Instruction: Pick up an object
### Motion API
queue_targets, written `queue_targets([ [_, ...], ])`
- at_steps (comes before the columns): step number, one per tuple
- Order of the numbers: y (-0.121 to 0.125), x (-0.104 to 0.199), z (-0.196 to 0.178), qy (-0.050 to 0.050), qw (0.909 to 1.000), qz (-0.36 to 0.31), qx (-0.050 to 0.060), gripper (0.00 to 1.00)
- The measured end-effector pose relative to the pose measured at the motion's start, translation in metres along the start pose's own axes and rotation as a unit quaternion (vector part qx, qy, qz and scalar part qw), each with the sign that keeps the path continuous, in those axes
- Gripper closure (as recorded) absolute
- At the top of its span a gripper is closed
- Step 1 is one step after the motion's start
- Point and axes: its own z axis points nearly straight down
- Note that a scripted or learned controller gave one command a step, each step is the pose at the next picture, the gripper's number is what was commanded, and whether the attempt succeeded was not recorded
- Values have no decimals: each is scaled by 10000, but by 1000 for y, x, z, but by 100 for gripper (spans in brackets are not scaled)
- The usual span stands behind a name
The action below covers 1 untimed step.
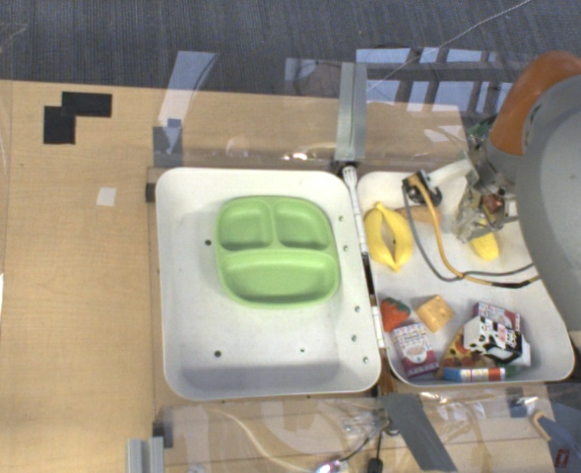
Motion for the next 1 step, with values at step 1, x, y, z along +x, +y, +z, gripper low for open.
queue_targets([
  [1,-1,2,-8,-6,10000,-49,5,100],
])
